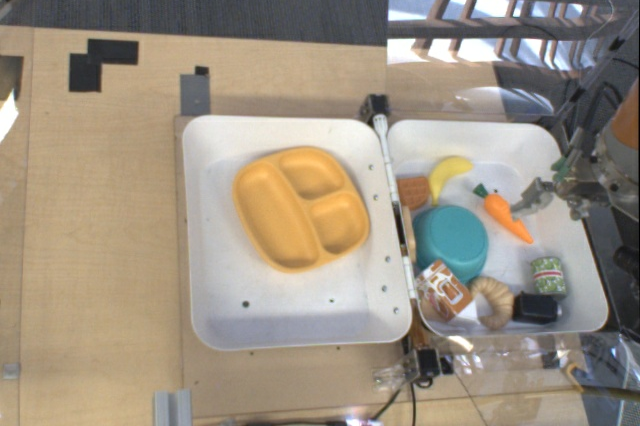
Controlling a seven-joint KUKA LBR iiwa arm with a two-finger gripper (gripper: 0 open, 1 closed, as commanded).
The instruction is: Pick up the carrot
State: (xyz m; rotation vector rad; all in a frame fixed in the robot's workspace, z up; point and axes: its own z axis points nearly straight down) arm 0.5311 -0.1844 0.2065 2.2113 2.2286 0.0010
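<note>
Nearest the camera, at the front of the right bin (590, 309), lay a black block (536, 308), a tan curled bread piece (494, 300) and a small orange-and-white carton (444, 290), all close together, with a little green-and-white can (547, 275) just behind the block. A teal bowl (451, 240) sat upside down behind the carton, touching it or nearly so. The carrot (505, 216) lay to the right of the bowl, in the middle of the right bin, with its green top pointing to the far left, and bare white floor lay around it. The end effector (531, 199) was just beside the carrot's right side, and one grey finger (534, 195) reached toward it; I could not tell if the fingers were spread or pressed together. Farther back were a brown block (413, 191) and a yellow banana (450, 173). The left bin (215, 314) held a yellow divided plate (300, 207). Both bins sat on the wooden table (95, 244).
</note>
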